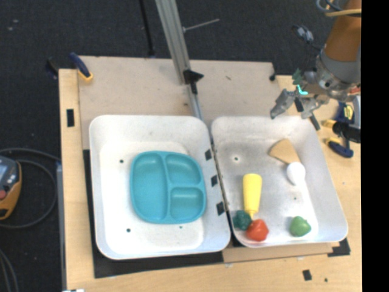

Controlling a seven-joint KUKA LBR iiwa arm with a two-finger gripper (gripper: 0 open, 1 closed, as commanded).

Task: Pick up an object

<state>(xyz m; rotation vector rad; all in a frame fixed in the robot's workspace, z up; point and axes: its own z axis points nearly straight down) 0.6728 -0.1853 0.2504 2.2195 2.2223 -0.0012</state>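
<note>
While the left bin (103, 163) holds one teal divided plate (168, 186), the right bin (328, 181) holds a tan wedge (284, 151), a white lump (296, 173), a yellow cylinder (251, 193), and, along its near edge, a dark green piece (242, 219), a red piece (258, 230) and a green piece (299, 225). Hand (296, 110) hangs over the right bin's far rim, fingers spread wide, nothing between them.

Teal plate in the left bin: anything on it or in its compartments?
Nothing sits on the teal plate; its three compartments show bare. It lies flat on the left bin floor. Whatever is beneath the plate is covered by it.
</note>
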